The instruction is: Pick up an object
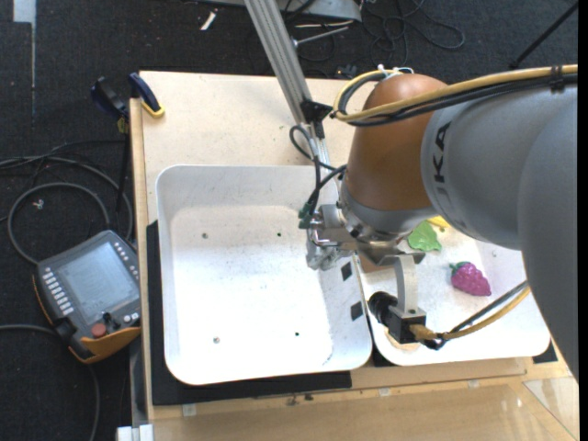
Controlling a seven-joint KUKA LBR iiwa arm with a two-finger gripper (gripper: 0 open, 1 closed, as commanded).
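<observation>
My gripper (319, 249) hangs under the orange band of the arm, over the wall where the two bins meet. In the right bin (514, 338) lie a green object (424, 238) and a magenta, grape-like object (470, 278), both to the right of the gripper and apart from it. A bit of yellow (439, 221) peeks out from behind the green one. Two small black pieces (346, 270) (356, 310) lie just below the gripper near the right bin's left wall. The arm hides much of the right bin. Nothing shows in the gripper's grasp.
The left bin (175, 246) shows bare white floor with a few dark specks. A slanted metal pole (276, 44) runs down to the bins' back edge. A blue and yellow clamp (138, 93) sits at the bench's back left corner. A teach pendant (87, 292) lies on the floor.
</observation>
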